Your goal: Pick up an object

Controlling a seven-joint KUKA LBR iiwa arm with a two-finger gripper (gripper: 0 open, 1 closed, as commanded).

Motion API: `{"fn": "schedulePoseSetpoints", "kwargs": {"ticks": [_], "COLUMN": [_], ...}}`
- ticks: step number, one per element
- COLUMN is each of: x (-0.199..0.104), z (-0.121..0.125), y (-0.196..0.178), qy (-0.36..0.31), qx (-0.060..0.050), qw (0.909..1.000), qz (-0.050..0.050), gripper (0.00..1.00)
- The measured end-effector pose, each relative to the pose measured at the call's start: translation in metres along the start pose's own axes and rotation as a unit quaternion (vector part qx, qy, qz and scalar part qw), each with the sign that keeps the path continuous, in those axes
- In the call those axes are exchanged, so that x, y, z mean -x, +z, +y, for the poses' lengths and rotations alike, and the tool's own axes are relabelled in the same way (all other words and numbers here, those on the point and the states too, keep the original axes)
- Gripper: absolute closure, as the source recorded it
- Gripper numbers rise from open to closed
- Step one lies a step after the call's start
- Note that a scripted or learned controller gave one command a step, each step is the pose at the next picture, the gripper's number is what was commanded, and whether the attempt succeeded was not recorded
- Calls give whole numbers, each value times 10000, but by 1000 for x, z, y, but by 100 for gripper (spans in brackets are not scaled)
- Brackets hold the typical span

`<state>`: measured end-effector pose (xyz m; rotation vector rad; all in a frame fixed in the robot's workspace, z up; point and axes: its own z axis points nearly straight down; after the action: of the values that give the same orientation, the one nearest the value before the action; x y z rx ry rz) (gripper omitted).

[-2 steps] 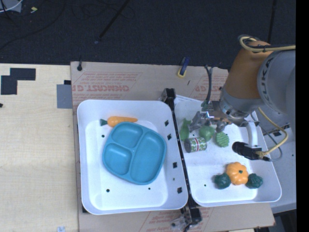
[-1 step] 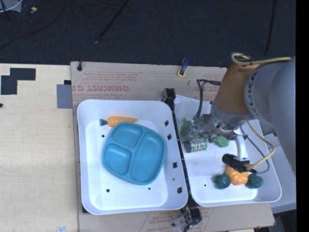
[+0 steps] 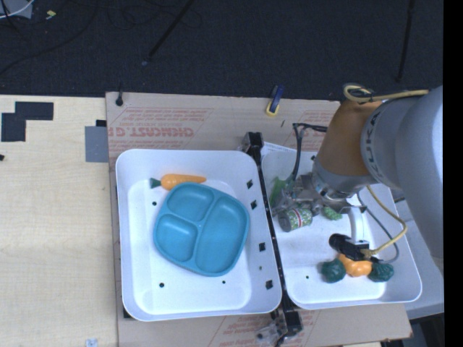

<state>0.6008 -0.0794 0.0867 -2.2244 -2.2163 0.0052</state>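
We judge the small can [image 3: 295, 217] light, rigid and slick; we'd pinch its sides. The gripper [image 3: 312, 197] seems just above it, its grip state unclear.

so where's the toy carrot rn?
The toy carrot lies in the left bin, near its far edge, touching the top rim of the blue divided plate.

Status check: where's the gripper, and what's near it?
Gripper low in right bin, beside small can. Grip unclear. Toys near front. Blue plate and carrot in left bin.
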Motion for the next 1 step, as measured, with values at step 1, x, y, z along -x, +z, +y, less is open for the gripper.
{"fn": "schedulePoseSetpoints", "kwargs": {"ticks": [1], "x": [1], "z": [0], "y": [-10], "qy": [26], "qx": [-10], "qw": [10000], "qz": [8], "gripper": [100]}}
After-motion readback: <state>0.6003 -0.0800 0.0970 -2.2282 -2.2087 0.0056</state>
